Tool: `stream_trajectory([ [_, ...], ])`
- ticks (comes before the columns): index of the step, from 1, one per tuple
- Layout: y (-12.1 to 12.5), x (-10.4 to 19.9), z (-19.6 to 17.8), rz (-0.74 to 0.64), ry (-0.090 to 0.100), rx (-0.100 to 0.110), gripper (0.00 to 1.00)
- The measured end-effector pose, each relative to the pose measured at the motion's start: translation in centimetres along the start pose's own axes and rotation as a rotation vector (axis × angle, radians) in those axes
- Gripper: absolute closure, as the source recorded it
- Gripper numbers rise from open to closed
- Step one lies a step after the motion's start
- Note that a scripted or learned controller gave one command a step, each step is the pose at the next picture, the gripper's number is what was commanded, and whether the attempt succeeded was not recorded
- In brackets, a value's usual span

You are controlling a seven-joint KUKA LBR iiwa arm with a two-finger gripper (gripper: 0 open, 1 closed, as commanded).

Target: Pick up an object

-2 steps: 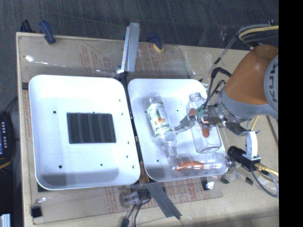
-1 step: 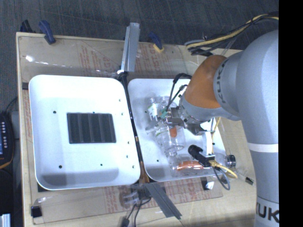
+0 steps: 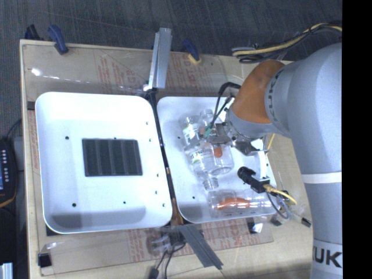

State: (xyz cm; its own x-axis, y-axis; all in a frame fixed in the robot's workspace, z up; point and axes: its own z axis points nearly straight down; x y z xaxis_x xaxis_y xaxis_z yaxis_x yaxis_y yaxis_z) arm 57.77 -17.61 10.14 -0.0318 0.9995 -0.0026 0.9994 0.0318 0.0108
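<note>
The grey arm (image 3: 314,97) reaches in from the right, its orange band (image 3: 256,95) over the right bin's far right corner, and the gripper (image 3: 216,137) hangs low over that bin's middle.

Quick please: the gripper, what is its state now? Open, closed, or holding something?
Gripper: low over the clear plastic bottles in the right bin; open, closed or holding cannot be told from this view.
</note>
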Motion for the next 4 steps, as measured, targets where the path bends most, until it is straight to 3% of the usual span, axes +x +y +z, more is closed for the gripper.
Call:
stream_trajectory([
  [1, 0.0, 0.0, 0.0, 0.000, 0.000, 0.000, 0.00],
  [2, 5.1, 0.3, 0.0, -0.098, -0.001, -0.002, 0.00],
  [3, 6.9, 3.6, 0.2, -0.121, 0.002, 0.014, 0.00],
  [4, 7.0, 3.7, -0.7, -0.128, 0.002, 0.018, 1.00],
])
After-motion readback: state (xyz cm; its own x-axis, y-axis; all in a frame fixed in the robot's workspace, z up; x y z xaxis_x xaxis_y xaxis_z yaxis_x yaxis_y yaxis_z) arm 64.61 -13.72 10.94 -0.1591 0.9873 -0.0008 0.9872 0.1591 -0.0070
